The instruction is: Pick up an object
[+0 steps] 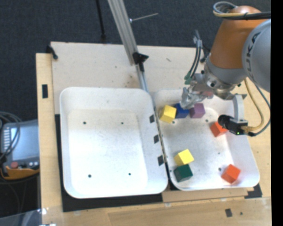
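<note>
On a pale wooden bench [104,65] over dark carpet, the gripper [192,98] hangs low over a small blue cube [182,110] in the right white bin [243,149]. A purple cube [197,110] and a yellow cube [168,113] crowd against it, so descending could push them aside or catch two blocks.

white bins: two, side by side — left bin [70,126], right bin [247,154]
yellow blocks: two [168,113] [184,157]
orange blocks: two [218,129] [231,173]
blue block: one [182,111]
purple block: one [197,110]
green block: one [183,173]
</note>
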### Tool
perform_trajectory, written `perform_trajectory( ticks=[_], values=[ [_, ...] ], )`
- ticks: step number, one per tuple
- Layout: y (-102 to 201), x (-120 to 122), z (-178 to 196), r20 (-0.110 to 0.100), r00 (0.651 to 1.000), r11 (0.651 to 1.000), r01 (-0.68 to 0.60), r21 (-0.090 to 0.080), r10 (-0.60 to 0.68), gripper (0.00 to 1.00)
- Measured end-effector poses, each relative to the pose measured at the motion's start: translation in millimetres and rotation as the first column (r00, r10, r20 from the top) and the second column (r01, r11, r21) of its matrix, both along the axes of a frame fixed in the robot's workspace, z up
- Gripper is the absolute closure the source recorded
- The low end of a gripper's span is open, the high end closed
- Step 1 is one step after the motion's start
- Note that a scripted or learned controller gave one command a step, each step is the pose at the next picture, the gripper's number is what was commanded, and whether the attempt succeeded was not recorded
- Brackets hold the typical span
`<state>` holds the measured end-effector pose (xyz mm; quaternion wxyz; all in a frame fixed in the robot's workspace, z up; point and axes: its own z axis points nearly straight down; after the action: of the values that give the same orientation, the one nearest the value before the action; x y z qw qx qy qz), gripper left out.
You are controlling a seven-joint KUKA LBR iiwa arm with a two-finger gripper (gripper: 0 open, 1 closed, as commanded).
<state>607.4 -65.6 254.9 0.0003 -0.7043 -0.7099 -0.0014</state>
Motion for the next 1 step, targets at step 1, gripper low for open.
perform_trajectory(
  ticks=[1],
  values=[
    [46.9, -3.0, 4.3, -0.002, 1.000, 1.000, 0.000, 0.000, 0.000, 1.00]
  ],
)
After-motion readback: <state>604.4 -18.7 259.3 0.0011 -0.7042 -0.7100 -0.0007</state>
